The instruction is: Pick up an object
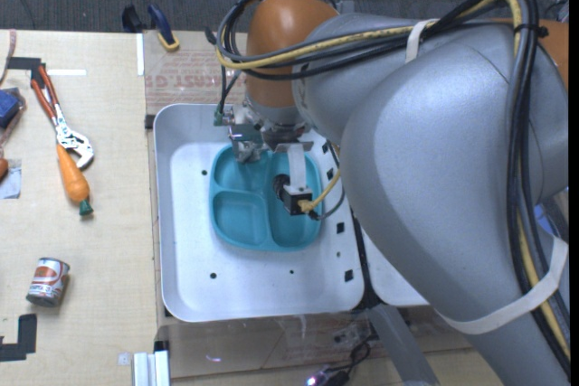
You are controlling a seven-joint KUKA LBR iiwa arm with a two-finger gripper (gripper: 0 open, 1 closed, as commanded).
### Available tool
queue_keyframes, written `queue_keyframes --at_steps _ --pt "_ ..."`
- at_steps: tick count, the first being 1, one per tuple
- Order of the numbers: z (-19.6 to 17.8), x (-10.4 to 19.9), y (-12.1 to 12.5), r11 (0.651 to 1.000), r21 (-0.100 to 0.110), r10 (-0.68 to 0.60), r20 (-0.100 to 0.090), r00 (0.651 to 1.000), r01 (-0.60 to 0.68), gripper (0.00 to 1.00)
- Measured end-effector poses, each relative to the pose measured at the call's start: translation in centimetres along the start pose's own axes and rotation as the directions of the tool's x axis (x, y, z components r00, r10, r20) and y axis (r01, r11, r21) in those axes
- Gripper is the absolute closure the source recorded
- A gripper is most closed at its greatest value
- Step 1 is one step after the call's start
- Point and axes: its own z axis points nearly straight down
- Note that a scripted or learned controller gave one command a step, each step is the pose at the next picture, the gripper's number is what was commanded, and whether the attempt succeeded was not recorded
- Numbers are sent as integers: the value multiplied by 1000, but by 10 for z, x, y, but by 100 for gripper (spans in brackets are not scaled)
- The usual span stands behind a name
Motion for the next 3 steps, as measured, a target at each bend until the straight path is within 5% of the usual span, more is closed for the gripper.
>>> queue_keyframes --at_steps 1,2,3 --pt "-151 -46 -24 984 -1 -179 1 984 179 100" --pt "-1 28 -30 984 -2 -180 0 984 180 100" --pt "-169 -2 6 973 -3 -233 1 973 233 100"
